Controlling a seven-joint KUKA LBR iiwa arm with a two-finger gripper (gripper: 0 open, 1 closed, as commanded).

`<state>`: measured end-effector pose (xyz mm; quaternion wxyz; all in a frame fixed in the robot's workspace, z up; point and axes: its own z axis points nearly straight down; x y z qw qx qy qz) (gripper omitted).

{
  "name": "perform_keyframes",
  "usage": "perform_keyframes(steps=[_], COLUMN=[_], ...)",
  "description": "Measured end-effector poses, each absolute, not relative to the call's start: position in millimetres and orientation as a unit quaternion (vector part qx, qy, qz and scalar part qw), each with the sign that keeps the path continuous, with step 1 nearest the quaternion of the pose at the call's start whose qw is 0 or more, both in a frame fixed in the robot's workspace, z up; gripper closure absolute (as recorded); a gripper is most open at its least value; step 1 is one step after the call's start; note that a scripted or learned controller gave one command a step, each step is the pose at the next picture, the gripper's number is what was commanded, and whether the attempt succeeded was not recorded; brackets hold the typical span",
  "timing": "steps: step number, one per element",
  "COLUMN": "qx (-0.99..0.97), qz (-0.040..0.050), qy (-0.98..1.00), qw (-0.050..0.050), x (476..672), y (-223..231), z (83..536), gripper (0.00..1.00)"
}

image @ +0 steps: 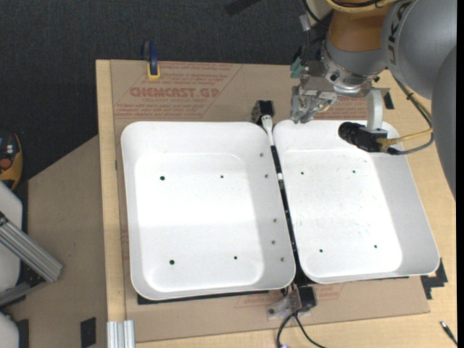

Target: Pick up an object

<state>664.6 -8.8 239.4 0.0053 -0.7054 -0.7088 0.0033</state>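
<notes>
Gripper [306, 112] hovers over the far left corner of the right bin [406, 216]; we cannot tell if the jaws are apart. We'd pick a target before descending. Left bin [138, 194] and right show bare floors. The dark lump [358, 134] at the far rim may be the object, or rig hardware.

single fixed overhead camera, slanted down on both white bins [138, 194], bench [109, 122]
</notes>
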Motion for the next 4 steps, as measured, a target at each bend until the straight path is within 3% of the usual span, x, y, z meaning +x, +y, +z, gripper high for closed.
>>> perform_keyframes(steps=[1, 2, 3, 4], qx=[-0.707, -0.707, -0.708, -0.706], qz=[-0.0019, -0.0022, -0.0011, 0.0024], qy=[-0.707, -0.707, -0.707, -0.708], qw=[-0.003, -0.003, -0.001, 0.003], x=[667.3, 641.4, 602.6, 630.6], y=[-24.9, -28.8, -33.0, -7.0], z=[281.7, 323.4, 358.1, 290.5], gripper=[1.0, 1.0, 1.0, 1.0])
